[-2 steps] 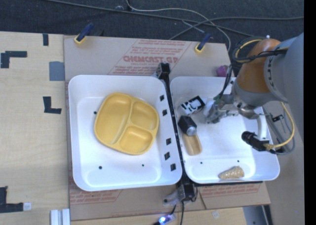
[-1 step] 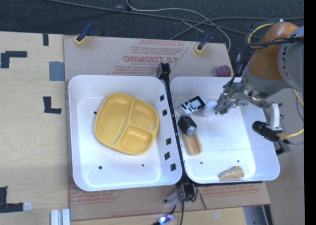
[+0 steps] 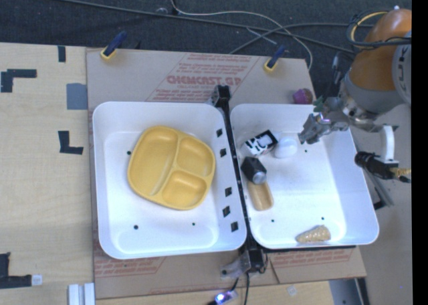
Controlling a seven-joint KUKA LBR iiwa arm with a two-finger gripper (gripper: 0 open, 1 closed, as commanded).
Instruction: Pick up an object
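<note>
White ball (image 3: pixel 286 148) lies just left of and slightly below the gripper (image 3: pixel 311 133), apart from it; whether the gripper is wide or narrow, I cannot tell.

My gripper (image 3: pixel 309 131) is hanging over the right bin (image 3: pixel 348 183), whose middle and right floor are lying bare for passing. A black-and-white item (image 3: pixel 259 142), white ball (image 3: pixel 285 148), dark cylinder (image 3: pixel 253 169) and tan block (image 3: pixel 260 195) are crowding the left wall; a tan wedge (image 3: pixel 313 234) is sitting near the front rim.
</note>
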